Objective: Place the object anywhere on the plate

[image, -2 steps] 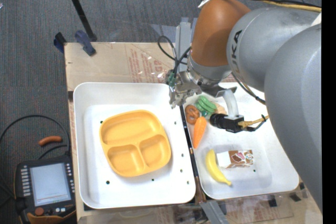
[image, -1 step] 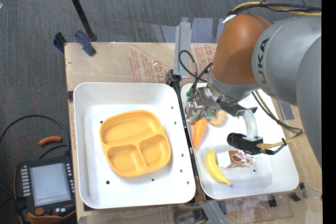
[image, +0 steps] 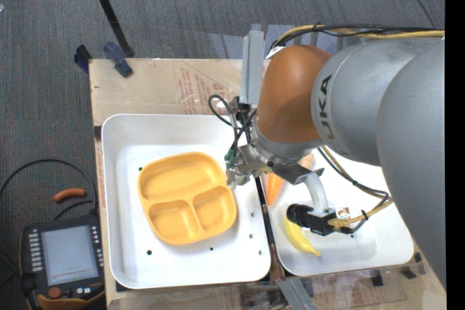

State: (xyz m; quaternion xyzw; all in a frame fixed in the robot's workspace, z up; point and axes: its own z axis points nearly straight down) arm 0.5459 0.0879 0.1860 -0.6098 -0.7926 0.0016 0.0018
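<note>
Toward the right bin's (image: pixel 389 247) near-left corner a banana (image: pixel 300 239) is noted, long axis slanting upper left to lower right, with an orange piece (image: pixel 274 189) just behind it. The gripper (image: pixel 237 175) is held at the yellow plate's (image: pixel 174 221) right rim, wrist bent low. Whether it is apart or together cannot be told.

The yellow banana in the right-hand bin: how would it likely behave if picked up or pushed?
The banana is curved, so a push would probably spin it rather than roll it. Its smooth, even yellow surface hints at a plastic toy: likely light, stiff and a little slippery.
</note>
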